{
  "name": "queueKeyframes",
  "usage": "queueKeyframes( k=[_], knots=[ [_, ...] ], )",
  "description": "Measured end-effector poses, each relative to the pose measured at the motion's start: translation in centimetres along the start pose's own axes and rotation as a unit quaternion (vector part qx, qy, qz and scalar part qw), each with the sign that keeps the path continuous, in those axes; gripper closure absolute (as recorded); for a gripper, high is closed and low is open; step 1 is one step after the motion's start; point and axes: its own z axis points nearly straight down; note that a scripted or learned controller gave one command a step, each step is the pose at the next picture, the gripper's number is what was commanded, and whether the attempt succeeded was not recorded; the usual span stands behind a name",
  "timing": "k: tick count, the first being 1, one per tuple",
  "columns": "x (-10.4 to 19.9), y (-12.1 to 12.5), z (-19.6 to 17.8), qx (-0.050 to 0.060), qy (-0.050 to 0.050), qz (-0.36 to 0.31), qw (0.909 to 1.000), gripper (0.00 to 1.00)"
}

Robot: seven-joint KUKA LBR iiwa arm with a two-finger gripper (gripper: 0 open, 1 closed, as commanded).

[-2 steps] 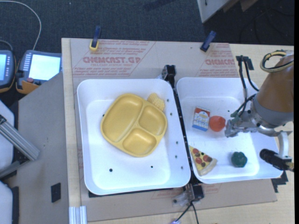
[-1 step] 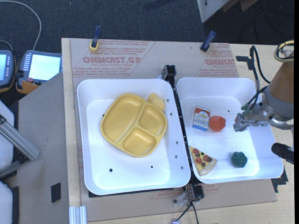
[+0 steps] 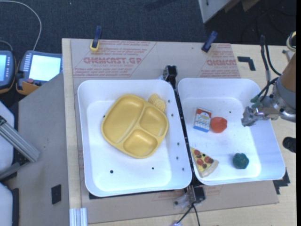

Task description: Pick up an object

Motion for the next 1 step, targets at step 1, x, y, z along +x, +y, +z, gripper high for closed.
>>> queueKeyframes(
  k=[1],
  knots=[
    [6.04,1.1,0.64,0.004,0.003,-0.003,1.0,1.0]
  ],
)
